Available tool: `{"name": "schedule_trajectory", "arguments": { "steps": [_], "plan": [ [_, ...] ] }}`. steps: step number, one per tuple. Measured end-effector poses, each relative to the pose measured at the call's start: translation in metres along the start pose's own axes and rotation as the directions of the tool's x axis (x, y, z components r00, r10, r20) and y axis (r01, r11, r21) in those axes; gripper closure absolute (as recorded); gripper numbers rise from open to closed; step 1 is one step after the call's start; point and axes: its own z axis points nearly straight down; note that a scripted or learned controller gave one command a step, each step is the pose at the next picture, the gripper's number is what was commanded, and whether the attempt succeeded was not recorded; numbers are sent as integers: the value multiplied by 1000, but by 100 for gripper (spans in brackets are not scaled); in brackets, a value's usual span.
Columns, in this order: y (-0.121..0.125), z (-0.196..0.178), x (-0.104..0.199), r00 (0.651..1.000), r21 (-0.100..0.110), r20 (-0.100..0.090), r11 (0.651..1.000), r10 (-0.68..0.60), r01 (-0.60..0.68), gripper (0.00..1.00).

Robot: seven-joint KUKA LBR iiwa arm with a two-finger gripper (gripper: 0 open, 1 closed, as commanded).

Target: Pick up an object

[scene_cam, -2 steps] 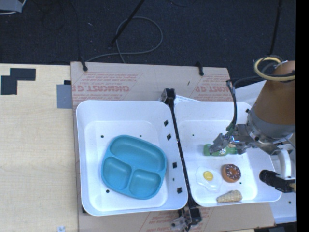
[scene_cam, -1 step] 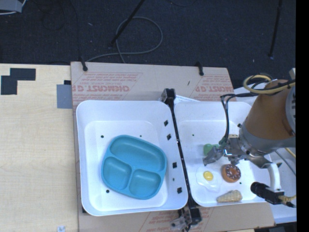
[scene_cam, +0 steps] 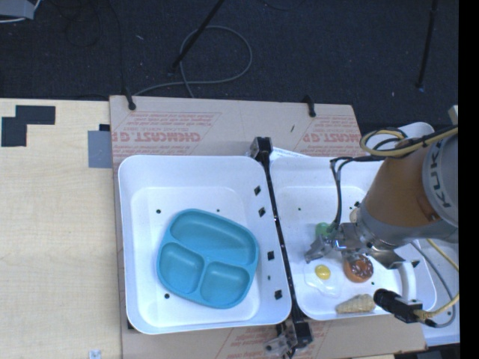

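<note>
In the right bin (scene_cam: 303, 182) lie several small toy foods. A fried egg (scene_cam: 322, 274) with a yellow yolk rests near the bin's front. A tan cone (scene_cam: 355, 304) lies at the front edge. A brown and red round piece (scene_cam: 358, 269) sits to the right of the egg. A green piece (scene_cam: 322, 229) peeks out behind the gripper. My gripper (scene_cam: 318, 250) hangs low in this bin, just above the egg and in front of the green piece. The grey arm with its orange band (scene_cam: 400, 193) covers the bin's right side. Nothing is visibly held.
The left bin (scene_cam: 142, 200) holds a blue divided plate (scene_cam: 208, 257). A black divider (scene_cam: 271, 226) runs between the bins. Cardboard (scene_cam: 194, 129) lies under and behind them, with a wooden bench top (scene_cam: 52, 238) to the left.
</note>
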Motion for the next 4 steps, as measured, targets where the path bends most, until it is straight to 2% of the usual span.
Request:
{"name": "schedule_trajectory", "arguments": {
  "steps": [1, 2, 3, 4],
  "plan": [
    [0, 36, 1, 1000, -3, 1, 1000, 1, -1, 0],
    [0, 23, -1, 1000, -5, 1, 1000, 8, -8, 100],
    [-2, -20, 4, 1000, -7, 2, 1000, 0, 0, 100],
    [8, -69, 1, 1000, -9, 2, 1000, 0, 0, 100]
  ]
}}
